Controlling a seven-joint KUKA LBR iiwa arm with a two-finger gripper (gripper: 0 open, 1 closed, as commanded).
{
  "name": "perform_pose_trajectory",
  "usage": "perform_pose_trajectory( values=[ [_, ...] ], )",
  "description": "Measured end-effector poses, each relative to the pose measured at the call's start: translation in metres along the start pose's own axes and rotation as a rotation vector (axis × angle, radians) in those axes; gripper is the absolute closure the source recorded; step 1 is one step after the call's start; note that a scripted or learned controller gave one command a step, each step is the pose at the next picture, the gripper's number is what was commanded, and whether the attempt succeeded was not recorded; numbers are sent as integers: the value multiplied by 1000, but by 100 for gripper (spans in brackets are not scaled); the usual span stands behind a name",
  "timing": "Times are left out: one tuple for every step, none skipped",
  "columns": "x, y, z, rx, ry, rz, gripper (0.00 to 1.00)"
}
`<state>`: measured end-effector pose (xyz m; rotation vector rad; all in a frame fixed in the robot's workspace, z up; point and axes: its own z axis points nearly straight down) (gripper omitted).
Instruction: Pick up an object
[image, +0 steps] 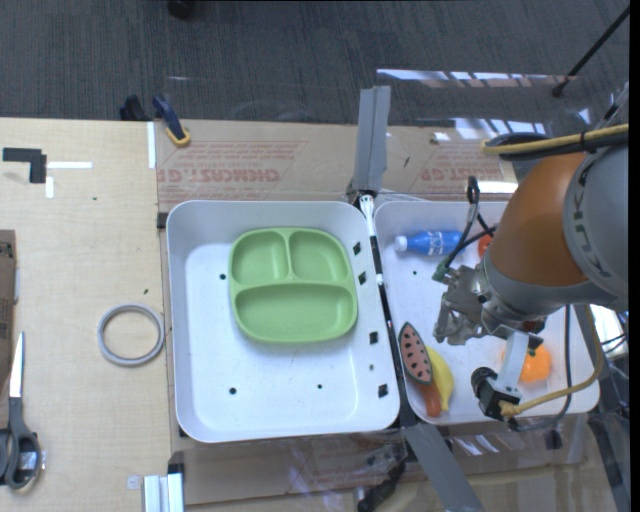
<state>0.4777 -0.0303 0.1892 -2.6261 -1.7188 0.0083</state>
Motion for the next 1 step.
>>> perform_pose_trajectory(
  values=[
    [5,16,-84,-3,-1,-375,100]
  ],
)
